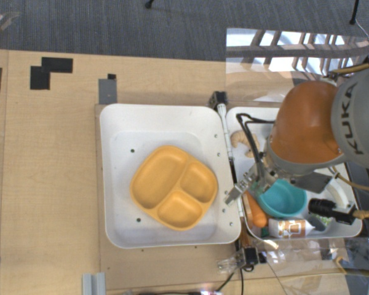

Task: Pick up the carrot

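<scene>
Pale wooden tabletop (43, 195) carried two shallow white bins side by side. Grey arm with broad orange band (307, 125) reached in from the right and hung over the right-hand bin, covering most of its middle and far part. Left white bin (120, 226) held one item. Right white bin (343, 193) held several, crowded into its near half. In the left bin sat a yellow-orange plastic plate with three compartments (172, 188), roughly central and turned at a slant to the bin walls. In the right bin, a teal round bowl (286, 200) stood upright with its mouth up, partly under the arm's wrist. Nearer the camera, a white bottle with a brown-orange label (290, 228) lay on its side along the near wall, just below the bowl in the view. The orange carrot (256, 212) lay in the right bin's near-left corner, close to the wall shared with the left bin. It was just beside the bowl on the bowl's left, with its near end by the bottle's cap end. The metal gripper (249, 184) was low over the left edge of the right bin, right at the carrot's far end. Whether it touched the carrot could not be told, nor whether the gripper was open or closed. No carrot seen raised; it rested on the bin floor. A small beige rounded object (238, 139) lay further back along the same left wall, well apart from the carrot.
</scene>
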`<state>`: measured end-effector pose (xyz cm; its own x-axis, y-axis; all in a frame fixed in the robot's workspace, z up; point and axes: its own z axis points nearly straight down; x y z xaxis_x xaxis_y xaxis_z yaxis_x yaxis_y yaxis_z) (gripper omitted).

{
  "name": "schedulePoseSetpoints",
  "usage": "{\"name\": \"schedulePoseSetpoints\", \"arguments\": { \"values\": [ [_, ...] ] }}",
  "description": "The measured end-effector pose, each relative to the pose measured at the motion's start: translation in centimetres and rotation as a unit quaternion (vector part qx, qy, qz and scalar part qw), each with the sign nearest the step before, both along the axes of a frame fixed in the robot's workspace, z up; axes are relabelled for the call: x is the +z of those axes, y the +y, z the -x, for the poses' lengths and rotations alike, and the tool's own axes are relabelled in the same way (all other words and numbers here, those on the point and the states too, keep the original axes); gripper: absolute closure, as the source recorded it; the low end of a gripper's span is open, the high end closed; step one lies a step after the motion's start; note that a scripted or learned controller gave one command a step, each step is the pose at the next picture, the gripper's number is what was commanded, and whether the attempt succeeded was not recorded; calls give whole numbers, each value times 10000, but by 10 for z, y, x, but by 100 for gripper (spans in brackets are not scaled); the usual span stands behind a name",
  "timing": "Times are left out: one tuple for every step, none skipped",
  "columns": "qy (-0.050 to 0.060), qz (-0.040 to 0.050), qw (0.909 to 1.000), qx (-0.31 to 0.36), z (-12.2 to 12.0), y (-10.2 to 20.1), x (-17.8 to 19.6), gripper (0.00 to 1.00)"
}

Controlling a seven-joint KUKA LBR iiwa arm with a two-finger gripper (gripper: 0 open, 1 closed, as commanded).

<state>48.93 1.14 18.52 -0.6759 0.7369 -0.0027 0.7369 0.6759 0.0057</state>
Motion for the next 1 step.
{"name": "schedulePoseSetpoints", "arguments": {
  "values": [
    [-3, 3, 9994, 356, 1, 18, 0, 0]
  ]
}}
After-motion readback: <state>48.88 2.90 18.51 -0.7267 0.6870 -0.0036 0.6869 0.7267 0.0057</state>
